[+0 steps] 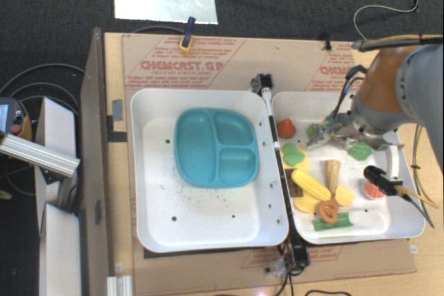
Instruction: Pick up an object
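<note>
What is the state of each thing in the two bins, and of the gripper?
Teal plate, right way up, flat in the left bin.
Corn cob, lying on its side in the right bin.
Cone, lying on its side beside the corn cob.
Gripper, low in the right bin, grasp unclear.

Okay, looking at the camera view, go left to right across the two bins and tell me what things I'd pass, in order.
Teal divided plate → red round toy → ice cream cone → green piece → red piece. The yellow and orange items overlap these in the order, so they are left out.
</note>
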